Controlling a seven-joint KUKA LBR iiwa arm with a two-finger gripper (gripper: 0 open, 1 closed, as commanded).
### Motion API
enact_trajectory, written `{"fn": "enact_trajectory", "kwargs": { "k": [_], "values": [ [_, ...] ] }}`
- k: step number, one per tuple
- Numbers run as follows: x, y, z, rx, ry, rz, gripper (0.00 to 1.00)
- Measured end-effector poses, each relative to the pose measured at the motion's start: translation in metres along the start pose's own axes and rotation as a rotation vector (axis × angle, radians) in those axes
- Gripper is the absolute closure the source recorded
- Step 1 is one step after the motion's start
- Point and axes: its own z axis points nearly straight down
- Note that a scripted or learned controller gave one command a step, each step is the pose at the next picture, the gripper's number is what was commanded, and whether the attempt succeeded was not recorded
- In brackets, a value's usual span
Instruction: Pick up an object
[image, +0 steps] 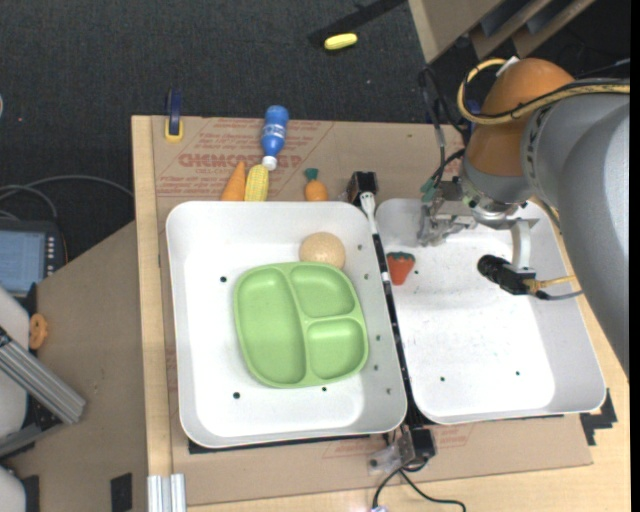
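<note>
In the left bin (200, 300) a green divided plate (300, 325) lies flat in the middle, with a pale round ball (322, 249) touching its far rim. Both are poor choices. The plate is wide and low, so a grip would probably slide off its edge, and the ball would likely roll away at a nudge.

In the right bin (500, 370), the small red toy with a green top (400, 268) sits close against the wall shared with the left bin. It is the nearest candidate for the pick. The pincer (440, 228) hangs just to the right of it and a little farther back, over the bin's far left corner. I cannot tell whether it is spread or pressed together, and nothing is seen held in it.

The main risk is that wall. With the toy so close to it, a descent could strike the rim or jam against it. A descent from the pincer's present spot would close on bare floor, or clip the toy and knock it aside
</note>
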Motion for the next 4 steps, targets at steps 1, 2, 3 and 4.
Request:
{"fn": "enact_trajectory", "kwargs": {
  "k": [1,2,3,4],
  "values": [
    [-0.003,-0.001,0.012,0.005,0.001,0.002,1.0],
    [-0.025,0.001,-0.042,-0.005,-0.002,0.004,1.0],
    [-0.004,-0.002,0.002,0.009,0.002,0.0,1.0],
    [0.044,-0.021,-0.132,-0.012,0.001,-0.004,1.0]
  ]
}}
